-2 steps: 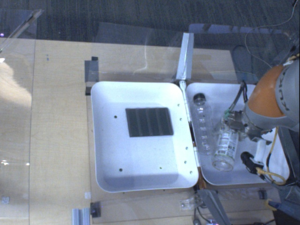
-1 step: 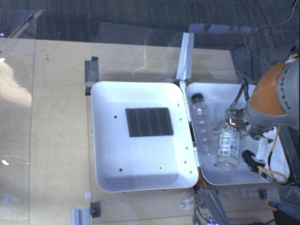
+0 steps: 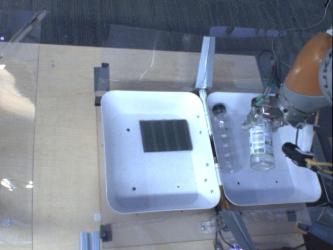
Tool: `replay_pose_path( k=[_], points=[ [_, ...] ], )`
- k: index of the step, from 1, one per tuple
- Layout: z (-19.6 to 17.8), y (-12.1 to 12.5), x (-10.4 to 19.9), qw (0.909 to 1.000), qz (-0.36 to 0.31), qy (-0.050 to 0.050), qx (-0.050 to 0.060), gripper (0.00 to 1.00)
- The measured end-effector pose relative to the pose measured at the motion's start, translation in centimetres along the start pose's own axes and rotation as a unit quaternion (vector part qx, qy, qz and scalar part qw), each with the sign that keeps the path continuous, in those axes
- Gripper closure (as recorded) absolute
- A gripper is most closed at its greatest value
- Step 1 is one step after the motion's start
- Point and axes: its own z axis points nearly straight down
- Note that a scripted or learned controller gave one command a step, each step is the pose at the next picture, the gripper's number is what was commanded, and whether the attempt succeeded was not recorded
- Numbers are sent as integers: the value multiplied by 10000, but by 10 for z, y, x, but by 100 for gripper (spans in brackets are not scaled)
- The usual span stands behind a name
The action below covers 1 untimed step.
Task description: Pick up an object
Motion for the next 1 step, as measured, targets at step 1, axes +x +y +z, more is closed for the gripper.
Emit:
replay_pose_path(
  k=[1],
  points=[
    [-81, -37, -61, 9995, -328, -7, -9, 100]
  ],
)
